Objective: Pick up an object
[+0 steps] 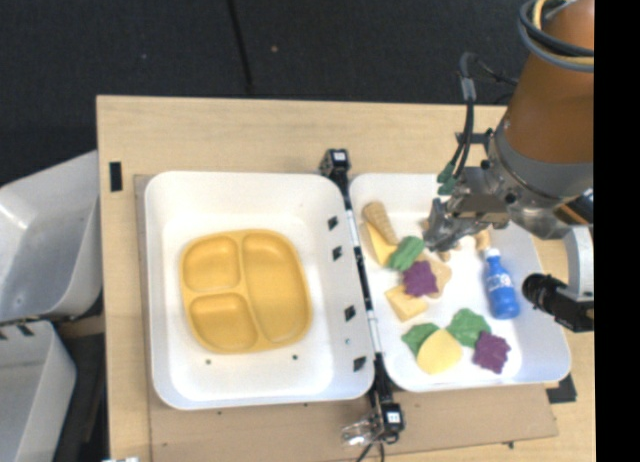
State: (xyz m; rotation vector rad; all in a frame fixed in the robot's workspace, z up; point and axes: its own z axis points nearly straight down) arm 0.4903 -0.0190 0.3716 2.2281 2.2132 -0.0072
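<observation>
The arm's upper body, a glossy orange-brown cylinder, was cut off by the upper right edge of the frame, and its grey wrist hid part of the right bin's [540,345] far side. Below the wrist the dark gripper [446,237] hung over the middle of that bin, just above the clutter of toy food; whether its fingers were parted or closed could not be told, since they merged with cables and shadow. Directly under and left of it lay a green leafy piece [406,252] and a purple grape cluster [421,278], touching each other, with a ridged tan ice-cream cone [378,217] above them at the bin's left side and a yellow wedge like cheese [380,246] partly tucked beneath the green piece. A second tan wedge [405,303] sat below the grapes. A small blue bottle with a white cap [501,286] lay toward the right, near a black cylindrical fitting [556,295] at the frame's edge. Along the bin's lower side were a smooth pale yellow lemon-like piece [439,353], flanked by two green pieces [467,326] and another purple cluster [491,350]. The left bin [170,370], of smooth white plastic with rounded corners, held a matte yellow divided tray [245,290] with three compartments. Both bins rested on a pale wooden bench [125,135].
</observation>
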